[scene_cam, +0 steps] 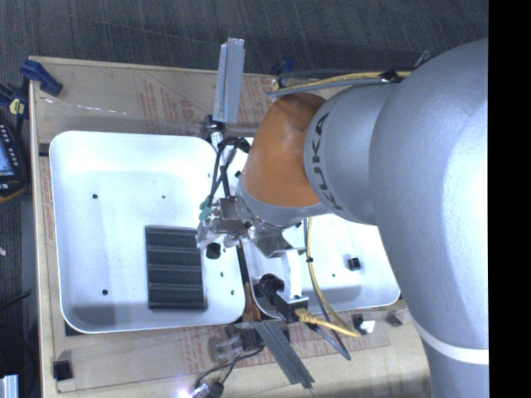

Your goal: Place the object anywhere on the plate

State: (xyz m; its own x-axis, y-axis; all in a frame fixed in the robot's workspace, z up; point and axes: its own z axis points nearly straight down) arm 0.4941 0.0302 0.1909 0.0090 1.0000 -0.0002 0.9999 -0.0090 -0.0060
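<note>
**Operator:** The arm (pixel 415 156) is closest to the lens, and its grey bulk covers most of the right bin (pixel 380 287). Below the orange band (pixel 282 152), the gripper (pixel 222 232) hangs over the seam between the two bins. I can't tell whether the claw is open or closed, and I see nothing in it.

**Support:** Where's the object?

**Operator:** My best guess is the small dark piece (pixel 353 263) on the floor of the right bin, well away from the claw. I take the plate to be the dark ribbed slab (pixel 176 268) lying flat in the left bin (pixel 58 222), just beside the gripper.

**Support:** What are the risks?

**Operator:** If that piece is the object, the claw is over the wrong bin and a release here delivers nothing. The piece looks tiny, so a grasp could close on air. The slab's ribs could let something small roll off. The yellow cable (pixel 319 301) hangs close to the right bin's rim and could snag.

**Support:** And the surroundings?

**Operator:** The white bins are glossy and sit on a pale wooden bench (pixel 124 89). There's a blue clamp (pixel 40 75) at its far corner and dark carpet (pixel 124 15) beyond.
</note>
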